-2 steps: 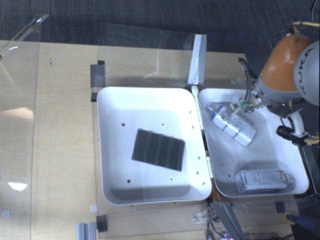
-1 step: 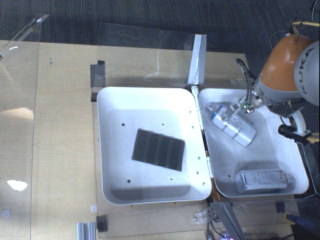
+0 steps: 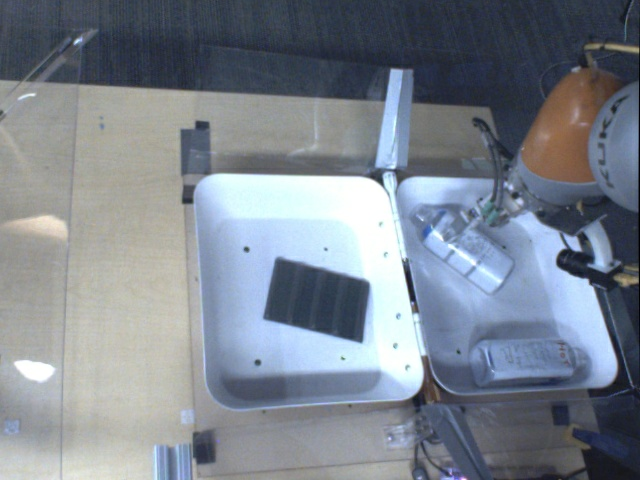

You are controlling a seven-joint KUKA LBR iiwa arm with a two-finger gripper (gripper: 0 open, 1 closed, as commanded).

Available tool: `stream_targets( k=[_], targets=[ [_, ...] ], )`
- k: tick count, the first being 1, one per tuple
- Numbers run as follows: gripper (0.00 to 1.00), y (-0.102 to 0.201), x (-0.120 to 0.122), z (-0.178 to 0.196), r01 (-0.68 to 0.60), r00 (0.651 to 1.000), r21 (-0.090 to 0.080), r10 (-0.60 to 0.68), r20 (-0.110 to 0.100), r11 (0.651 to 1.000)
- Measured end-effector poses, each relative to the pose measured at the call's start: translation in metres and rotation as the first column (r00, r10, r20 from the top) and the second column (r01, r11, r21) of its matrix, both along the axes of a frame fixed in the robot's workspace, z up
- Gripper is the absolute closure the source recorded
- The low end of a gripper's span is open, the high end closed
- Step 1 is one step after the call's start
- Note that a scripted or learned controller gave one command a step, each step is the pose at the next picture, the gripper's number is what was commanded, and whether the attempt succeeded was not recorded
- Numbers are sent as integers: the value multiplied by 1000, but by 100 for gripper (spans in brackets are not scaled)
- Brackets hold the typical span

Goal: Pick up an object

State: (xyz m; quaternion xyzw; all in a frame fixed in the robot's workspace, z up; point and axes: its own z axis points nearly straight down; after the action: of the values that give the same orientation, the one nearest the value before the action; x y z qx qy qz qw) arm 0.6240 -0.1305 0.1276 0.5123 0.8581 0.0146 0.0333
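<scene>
Over on the left, the bench (image 3: 110, 298) is pale wood, with a clear sheet lying across it and catching the light. Moving in, the left bin (image 3: 215, 358) holds a single dark ribbed pad (image 3: 317, 299), lying flat near the middle of the floor and turned a little off square. A grey divider post (image 3: 393, 118) stands at the back where the two bins meet.

Into the right bin (image 3: 440, 353) now. Up in its back half lies a clear bottle (image 3: 462, 246) with a white label and a touch of blue near its neck, tilted on a diagonal, neck toward the back left. Down near the front wall, a grey packet (image 3: 526, 360) lies on its side, well apart from the bottle.

And there is the arm (image 3: 580, 138), orange band showing, coming in from the right. The gripper (image 3: 497, 208) is down at the upper end of the bottle, just touching or right beside it; how its grip stands cannot be told from here.
</scene>
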Motion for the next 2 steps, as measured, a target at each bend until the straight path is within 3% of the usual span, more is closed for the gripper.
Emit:
stream_targets(
  k=[2],
  targets=[
    [0,1,0,0,-57,998,-3,57,0,998]
  ],
)
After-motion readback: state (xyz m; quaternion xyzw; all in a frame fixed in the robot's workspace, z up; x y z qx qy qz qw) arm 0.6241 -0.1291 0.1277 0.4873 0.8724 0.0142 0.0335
